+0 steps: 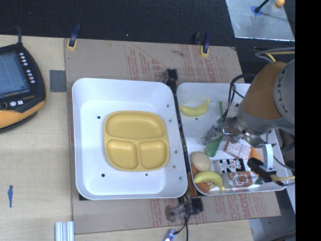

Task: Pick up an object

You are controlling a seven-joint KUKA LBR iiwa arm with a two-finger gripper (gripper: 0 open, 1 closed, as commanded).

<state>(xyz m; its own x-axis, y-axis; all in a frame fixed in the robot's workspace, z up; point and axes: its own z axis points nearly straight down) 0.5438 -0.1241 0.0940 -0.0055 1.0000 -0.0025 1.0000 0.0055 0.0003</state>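
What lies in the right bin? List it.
In the right bin: two bananas, an egg-like object, a green item and printed packets. The arm covers the rest.

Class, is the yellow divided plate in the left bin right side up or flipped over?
Right side up: the plate shows three hollow compartments facing upward.

Small objects (220,157) crowd the right bin (200,90)
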